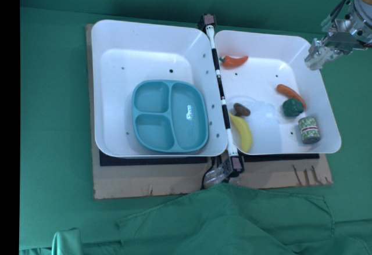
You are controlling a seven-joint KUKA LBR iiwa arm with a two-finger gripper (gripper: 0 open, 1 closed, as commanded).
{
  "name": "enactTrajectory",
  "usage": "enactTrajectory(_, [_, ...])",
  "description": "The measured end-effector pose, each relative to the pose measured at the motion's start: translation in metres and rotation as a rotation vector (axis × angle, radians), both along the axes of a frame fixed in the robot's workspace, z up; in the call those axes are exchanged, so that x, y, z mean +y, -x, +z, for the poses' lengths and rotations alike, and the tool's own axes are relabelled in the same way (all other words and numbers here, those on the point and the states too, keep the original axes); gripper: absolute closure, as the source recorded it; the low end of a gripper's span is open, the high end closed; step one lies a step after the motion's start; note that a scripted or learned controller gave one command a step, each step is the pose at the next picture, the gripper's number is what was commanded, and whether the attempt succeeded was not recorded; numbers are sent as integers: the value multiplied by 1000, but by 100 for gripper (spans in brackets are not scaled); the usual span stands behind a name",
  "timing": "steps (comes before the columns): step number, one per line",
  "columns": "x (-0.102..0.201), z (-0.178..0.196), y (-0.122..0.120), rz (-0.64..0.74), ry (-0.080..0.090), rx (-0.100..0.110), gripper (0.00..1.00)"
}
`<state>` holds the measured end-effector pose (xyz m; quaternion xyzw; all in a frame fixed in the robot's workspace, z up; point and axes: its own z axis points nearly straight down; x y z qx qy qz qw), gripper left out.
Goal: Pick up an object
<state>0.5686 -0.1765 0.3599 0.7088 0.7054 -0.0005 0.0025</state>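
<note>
Single fixed cam, mounted above bench, angled down; both white bins (156,32) framed mid-pic at moderate range, arm (356,18) seen upper right.

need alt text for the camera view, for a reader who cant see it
A robot arm's pincer hovers at the upper right corner of the right bin, which holds a banana, two carrots, a broccoli, a can and a brown lump. The left bin holds a blue divided plate.

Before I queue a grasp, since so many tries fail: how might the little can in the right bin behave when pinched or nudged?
The can looks cylindrical and rigid, so it probably won't deform. It appears tilted on the bin's sloped wall, so a nudge may roll it. Its small size suggests it is light.
</note>
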Motion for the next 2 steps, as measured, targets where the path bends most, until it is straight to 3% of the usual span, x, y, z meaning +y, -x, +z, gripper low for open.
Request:
enactTrajectory(1, [-11,4,-42,1,1,-1,100])
enactTrajectory(2, [-2,-5,-93,1,1,-1,100])
